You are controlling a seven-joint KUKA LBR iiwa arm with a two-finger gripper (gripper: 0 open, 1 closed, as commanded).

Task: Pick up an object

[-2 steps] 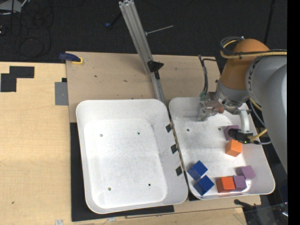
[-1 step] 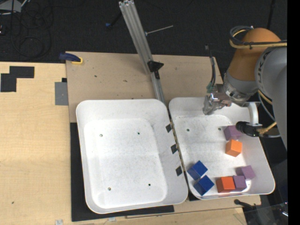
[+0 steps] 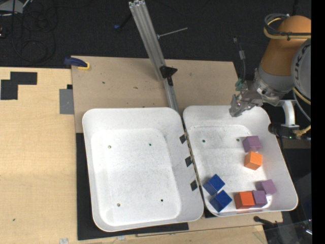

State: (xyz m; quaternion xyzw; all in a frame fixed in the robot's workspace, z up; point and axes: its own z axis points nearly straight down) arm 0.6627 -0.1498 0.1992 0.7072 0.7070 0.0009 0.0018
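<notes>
camera view: your gripper [image 3: 238, 107] hangs over the far rim of the right bin [image 3: 223, 136], up near its top corner, well apart from every block. can't tell how wide it's set, the tip is too small and dark against the rim, and nothing shows in it. all the candidates sit in that right bin: purple block [image 3: 251, 143] and orange block [image 3: 253, 160] touching each other mid-right, closest to you. two blue blocks [image 3: 217, 192] lie near the divider at the front, and a red-orange block [image 3: 246, 200] is packed with two more purple blocks [image 3: 264, 192] in the front right corner. the corner cluster looks crowded against the wall, so i'd judge it a poor grab. left bin [image 3: 132, 166] holds no blocks. no pick is made yet; the upper purple one looks the easiest reach.
</notes>
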